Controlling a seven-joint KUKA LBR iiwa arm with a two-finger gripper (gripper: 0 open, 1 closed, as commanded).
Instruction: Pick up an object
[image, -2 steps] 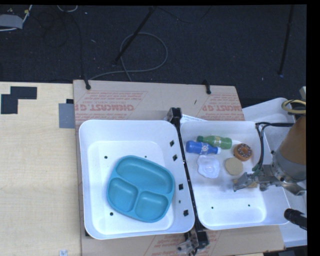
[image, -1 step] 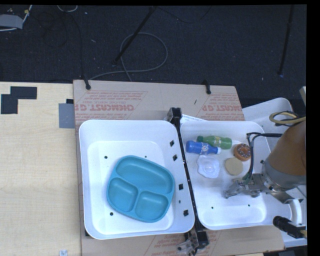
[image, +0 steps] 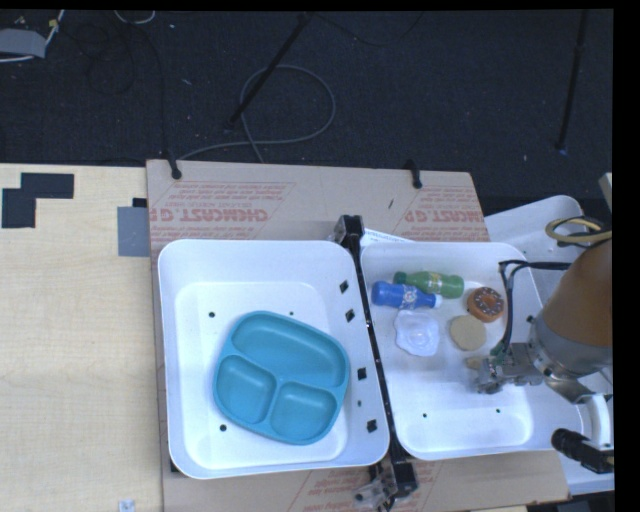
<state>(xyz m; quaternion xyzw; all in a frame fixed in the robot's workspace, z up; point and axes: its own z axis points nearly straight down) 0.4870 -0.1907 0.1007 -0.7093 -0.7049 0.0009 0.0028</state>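
Several small items sit in the right bin (image: 440, 440); my claw (image: 490, 375) hovers just below the tan disc (image: 466, 332). I can't tell its state. I'd centre over the disc before descending.

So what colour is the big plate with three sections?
The divided plate is light blue, seen in the camera view, lying in the left bin.

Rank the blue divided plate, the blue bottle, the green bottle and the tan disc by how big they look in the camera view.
1. Blue divided plate, by far the largest.
2. Blue bottle and green bottle: they look alike, so no ranking between them.
3. Tan disc, smallest.
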